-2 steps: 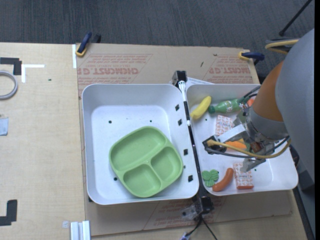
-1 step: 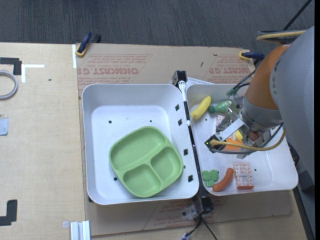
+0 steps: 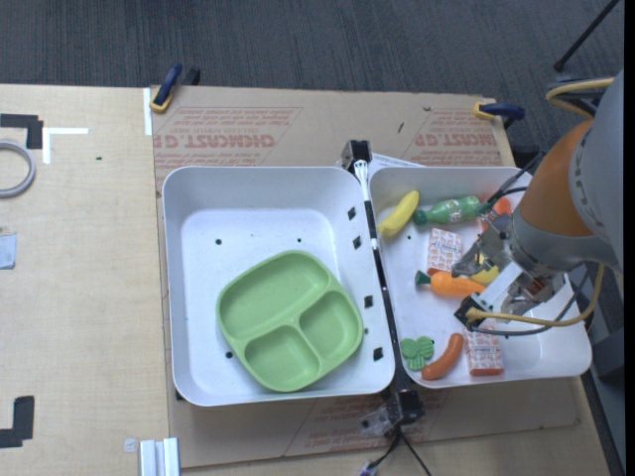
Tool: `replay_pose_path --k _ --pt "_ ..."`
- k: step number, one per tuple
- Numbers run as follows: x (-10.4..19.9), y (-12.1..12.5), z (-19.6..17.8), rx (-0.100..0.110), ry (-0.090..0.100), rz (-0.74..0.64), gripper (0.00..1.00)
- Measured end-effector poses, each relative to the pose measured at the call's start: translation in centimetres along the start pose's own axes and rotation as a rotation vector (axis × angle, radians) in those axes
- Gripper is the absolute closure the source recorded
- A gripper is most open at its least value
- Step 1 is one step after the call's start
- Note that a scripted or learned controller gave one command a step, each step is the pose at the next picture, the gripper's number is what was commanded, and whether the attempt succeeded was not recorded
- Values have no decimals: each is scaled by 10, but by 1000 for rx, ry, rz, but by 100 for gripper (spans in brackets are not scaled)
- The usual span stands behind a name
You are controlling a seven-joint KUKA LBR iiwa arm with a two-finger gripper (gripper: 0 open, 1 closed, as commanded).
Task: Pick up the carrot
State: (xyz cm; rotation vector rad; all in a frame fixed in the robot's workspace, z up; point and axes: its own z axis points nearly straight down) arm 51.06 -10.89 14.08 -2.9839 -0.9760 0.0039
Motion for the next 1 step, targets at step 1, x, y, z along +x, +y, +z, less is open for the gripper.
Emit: replay_pose_path --k 1 --pt "13 -73 -51 -1 1 88 0"
